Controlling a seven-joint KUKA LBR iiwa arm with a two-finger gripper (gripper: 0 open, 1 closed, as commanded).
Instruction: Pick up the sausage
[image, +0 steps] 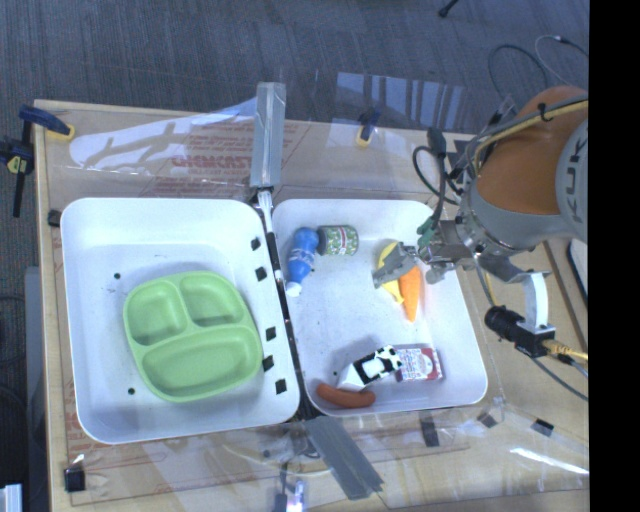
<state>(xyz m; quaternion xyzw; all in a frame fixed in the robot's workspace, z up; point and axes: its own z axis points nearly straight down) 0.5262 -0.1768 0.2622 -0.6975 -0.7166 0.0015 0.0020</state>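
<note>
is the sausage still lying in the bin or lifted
Lying in the right bin: the sausage rests by its near edge, apart from the gripper.

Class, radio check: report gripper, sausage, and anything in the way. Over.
Gripper over right bin's far side, above the carrot, far from target. Sausage lies untouched at right bin's near edge. Milk carton right beside it, crowding the approach.

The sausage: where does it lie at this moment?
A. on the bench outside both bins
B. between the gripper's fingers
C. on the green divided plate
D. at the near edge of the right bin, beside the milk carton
D: the sausage lies on the right bin's floor by its near wall, just below the milk carton, far from the gripper.
</note>
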